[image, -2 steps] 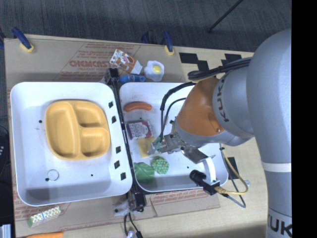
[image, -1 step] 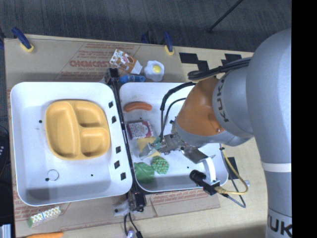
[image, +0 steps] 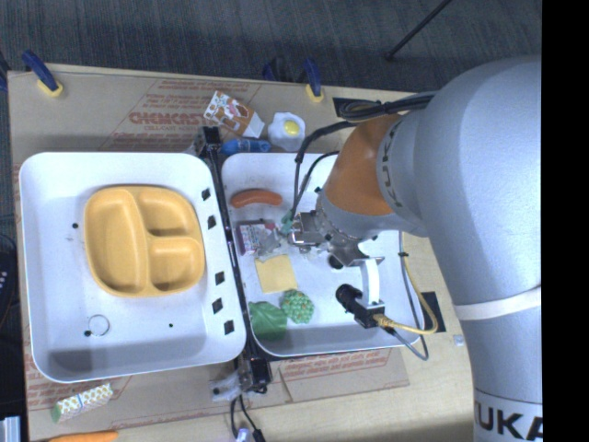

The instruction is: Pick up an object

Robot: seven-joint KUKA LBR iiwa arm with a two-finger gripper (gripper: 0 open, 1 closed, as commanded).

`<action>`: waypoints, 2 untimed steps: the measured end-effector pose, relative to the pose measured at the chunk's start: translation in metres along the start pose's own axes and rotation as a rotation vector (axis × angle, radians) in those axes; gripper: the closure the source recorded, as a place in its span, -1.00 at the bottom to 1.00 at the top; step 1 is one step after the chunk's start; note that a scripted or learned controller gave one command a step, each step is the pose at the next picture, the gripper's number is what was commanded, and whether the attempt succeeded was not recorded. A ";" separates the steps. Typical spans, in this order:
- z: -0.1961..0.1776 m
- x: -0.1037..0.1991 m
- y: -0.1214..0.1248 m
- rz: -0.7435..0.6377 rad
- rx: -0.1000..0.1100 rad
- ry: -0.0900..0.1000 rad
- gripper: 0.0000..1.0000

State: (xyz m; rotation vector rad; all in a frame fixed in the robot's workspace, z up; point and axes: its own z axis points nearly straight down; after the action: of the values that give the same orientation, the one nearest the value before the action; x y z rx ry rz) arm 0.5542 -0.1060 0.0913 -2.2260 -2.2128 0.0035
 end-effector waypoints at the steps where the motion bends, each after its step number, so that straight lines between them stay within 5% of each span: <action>1: 0.001 0.011 -0.058 -0.036 0.002 0.001 -1.00; 2: 0.000 0.012 0.019 -0.079 -0.001 0.001 -1.00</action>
State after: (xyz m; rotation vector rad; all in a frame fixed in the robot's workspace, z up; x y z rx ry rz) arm 0.5731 -0.0942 0.0916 -2.1367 -2.2992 0.0016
